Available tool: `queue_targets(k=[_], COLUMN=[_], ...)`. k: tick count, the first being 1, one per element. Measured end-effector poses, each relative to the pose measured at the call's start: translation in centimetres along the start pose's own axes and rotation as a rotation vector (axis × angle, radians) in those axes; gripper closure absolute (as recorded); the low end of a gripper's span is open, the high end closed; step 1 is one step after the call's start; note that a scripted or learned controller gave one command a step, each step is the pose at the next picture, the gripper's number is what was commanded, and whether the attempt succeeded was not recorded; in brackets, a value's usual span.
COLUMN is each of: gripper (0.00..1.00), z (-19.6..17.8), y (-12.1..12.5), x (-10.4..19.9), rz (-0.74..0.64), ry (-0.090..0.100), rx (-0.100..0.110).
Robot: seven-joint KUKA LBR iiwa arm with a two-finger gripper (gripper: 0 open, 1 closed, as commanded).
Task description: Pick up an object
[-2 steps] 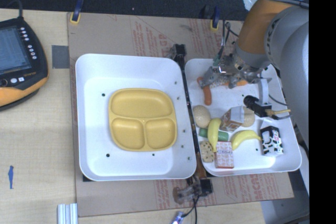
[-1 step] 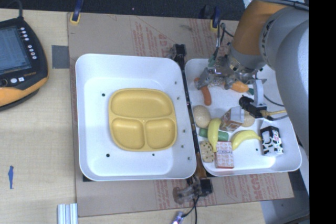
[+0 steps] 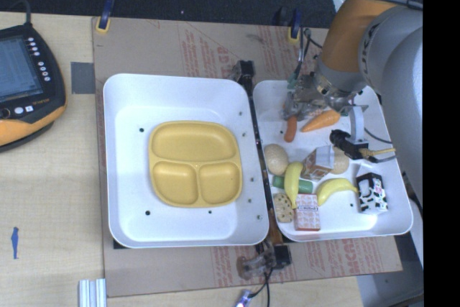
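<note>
Gripper [image 3: 307, 103] sits low at the far end of the right bin [image 3: 402, 223], right over the orange carrot [image 3: 320, 121] and the small sausage [image 3: 290, 129] beside it — I cannot tell from here what its grip is doing, the wrist hides too much. I'd judge I'm at the reach-and-grasp step: down among the toys, nothing lifted clear. The rest of the pile lies nearer me: an egg [image 3: 276, 157], a banana [image 3: 336, 189], a cow-patterned carton [image 3: 371, 194], a red-and-white box [image 3: 307, 213]. The left bin [image 3: 122, 154] carries a yellow divided tray [image 3: 195, 162]. Next I'd want a straight lift — then check that something comes up with it.
</note>
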State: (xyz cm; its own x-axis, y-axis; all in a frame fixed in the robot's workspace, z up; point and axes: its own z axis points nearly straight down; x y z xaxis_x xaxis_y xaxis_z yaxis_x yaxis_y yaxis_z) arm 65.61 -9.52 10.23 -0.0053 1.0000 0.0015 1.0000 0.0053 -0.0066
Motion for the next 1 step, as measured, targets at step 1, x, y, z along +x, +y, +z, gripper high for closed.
queue_targets(k=[1], gripper=[1.0], z=[-8.99], y=[-2.25], x=[7.16], rz=[0.001], ry=[0.0], rx=[-0.005])
